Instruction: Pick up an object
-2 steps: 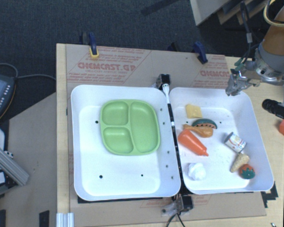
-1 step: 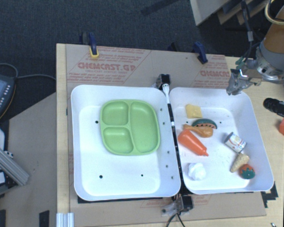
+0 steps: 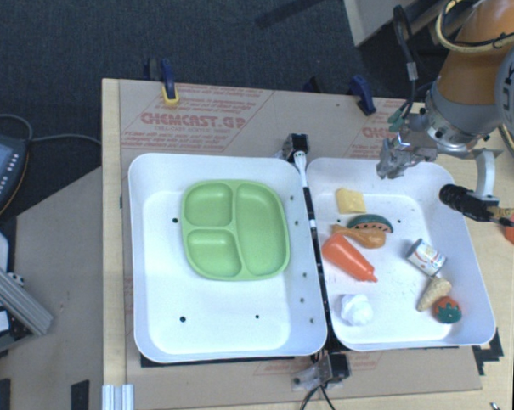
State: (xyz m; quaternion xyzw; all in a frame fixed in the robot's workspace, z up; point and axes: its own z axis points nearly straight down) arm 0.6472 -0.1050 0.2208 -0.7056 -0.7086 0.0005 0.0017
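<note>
A: Two bins sit side by side on the bench, and the loose items all lie in the right bin point(image 3: 459, 243). Where is the gripper point(image 3: 395, 163)?

B: Over the far rim of that bin, hanging above bare floor. Nothing is between its tips. Whether it is released or clenched I cannot tell; it is too small and dark at this slant

A: So nothing is picked yet?

B: I judge not. The carrot point(image 3: 350, 257) lies in the middle, an orange cone, smooth and plastic-looking. Just beyond it is a brown piece with a green top point(image 3: 368, 229), nearly touching the carrot's blunt end

A: And nearer the gripper?

B: A yellow block point(image 3: 351, 201), flat and squarish, lies closest. It sits apart from its neighbours, so I think it is the easiest pick

A: The rest?

B: A white lump point(image 3: 356, 310) at the near side, soft-looking and crumpled. A small can point(image 3: 426, 257) tipped over, shiny. A tan cone with a red-and-green end point(image 3: 438, 300) near the right wall

A: And the left bin point(image 3: 152, 263)?

B: It holds a green tray point(image 3: 235, 229) with three wells, rounded, matte. Too broad and flat for two fingers, I would guess
</note>
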